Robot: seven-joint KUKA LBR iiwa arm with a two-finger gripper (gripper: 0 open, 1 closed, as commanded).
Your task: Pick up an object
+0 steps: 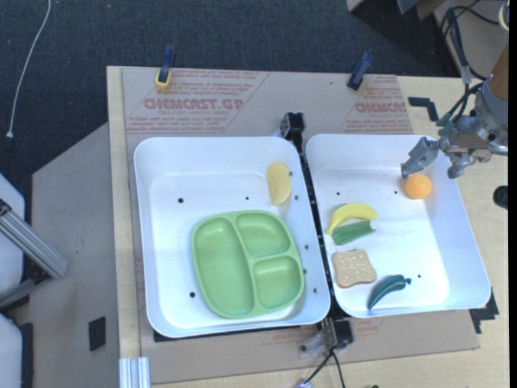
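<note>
Grey metal hand [437, 162] with two pale, angular fingers, teal fittings and dark cables above.

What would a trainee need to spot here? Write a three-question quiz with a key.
1. True or false: the green plate lies in the right bin.
2. Which thing lies nearest the gripper? A) toast B) orange C) pepper
3. Fill in: the banana touches a ___ vegetable just below it.

Key: 1 false, it lies in the left bin; 2 B; 3 green.
</note>
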